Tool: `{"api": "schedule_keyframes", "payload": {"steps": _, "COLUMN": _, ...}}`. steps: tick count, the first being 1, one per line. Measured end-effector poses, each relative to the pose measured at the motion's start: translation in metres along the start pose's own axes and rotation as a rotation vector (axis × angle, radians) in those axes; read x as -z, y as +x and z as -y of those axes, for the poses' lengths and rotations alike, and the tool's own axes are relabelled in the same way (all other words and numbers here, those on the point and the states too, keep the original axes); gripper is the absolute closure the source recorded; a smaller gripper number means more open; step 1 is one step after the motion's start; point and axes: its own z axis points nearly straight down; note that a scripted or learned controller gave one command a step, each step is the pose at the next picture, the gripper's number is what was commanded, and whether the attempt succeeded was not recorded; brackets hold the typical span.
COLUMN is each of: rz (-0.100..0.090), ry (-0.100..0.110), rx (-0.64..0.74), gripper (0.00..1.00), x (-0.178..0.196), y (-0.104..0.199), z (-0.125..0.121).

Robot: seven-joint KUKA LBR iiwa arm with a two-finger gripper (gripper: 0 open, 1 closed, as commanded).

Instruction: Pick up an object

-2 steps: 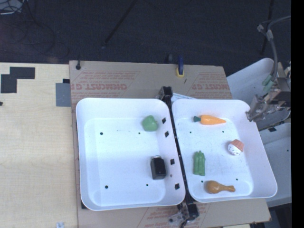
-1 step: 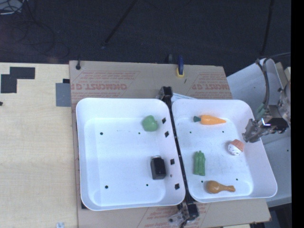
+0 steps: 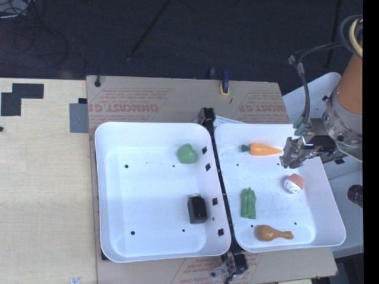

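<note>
We find the gripper poised in the right bin, jaw state indeterminate, just above the white-and-orange ball; we judge this the approach step, with a short descent onto it required next.

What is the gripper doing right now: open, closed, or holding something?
Gripper: cannot be told; it hangs over the right bin, beside the carrot.
</note>
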Motion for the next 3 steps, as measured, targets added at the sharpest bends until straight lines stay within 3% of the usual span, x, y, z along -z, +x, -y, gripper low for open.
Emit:
{"api": "schedule_keyframes", "payload": {"steps": 1, "rz": 0.002, "ry": 0.008, "rx": -0.012, "gripper": 1.0, "x": -0.052, "y": -0.042, "z": 0.002}}
{"api": "schedule_keyframes", "payload": {"steps": 2, "rz": 0.007, "ry": -0.001, "rx": -0.017, "gripper": 1.0, "x": -0.007, "y": -0.149, "z": 0.003}}
{"api": "schedule_keyframes", "payload": {"steps": 3, "rz": -0.002, "ry": 0.01, "rx": -0.006, "gripper": 1.0, "x": -0.081, "y": -0.106, "z": 0.002}}
